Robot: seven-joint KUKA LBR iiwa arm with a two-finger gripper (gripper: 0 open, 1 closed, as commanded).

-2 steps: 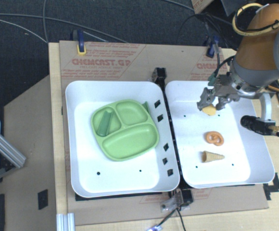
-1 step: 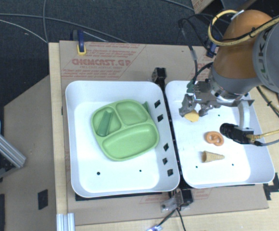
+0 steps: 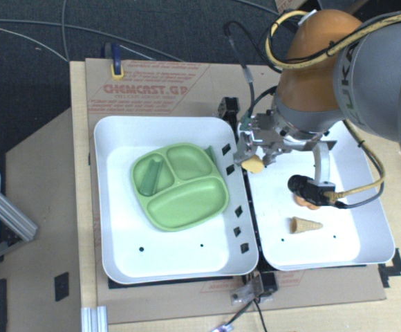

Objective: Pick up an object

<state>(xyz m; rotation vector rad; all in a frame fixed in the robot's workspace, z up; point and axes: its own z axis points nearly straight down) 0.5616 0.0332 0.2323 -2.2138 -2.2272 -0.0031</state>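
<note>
At the left, the white plastic bin (image 3: 117, 206) holds a smooth green divided plate (image 3: 187, 203), with a darker green oblong piece (image 3: 149, 175) in its left small compartment. Just past the bins' shared edge, a small yellow lump (image 3: 254, 164) lies in the right bin (image 3: 366, 220), close against the gripper (image 3: 256, 149), whose opening cannot be told. A tan cone (image 3: 304, 224) lies further right. The grey arm (image 3: 380, 75) bends down from the upper right, wrist tipped toward the lump.
</note>
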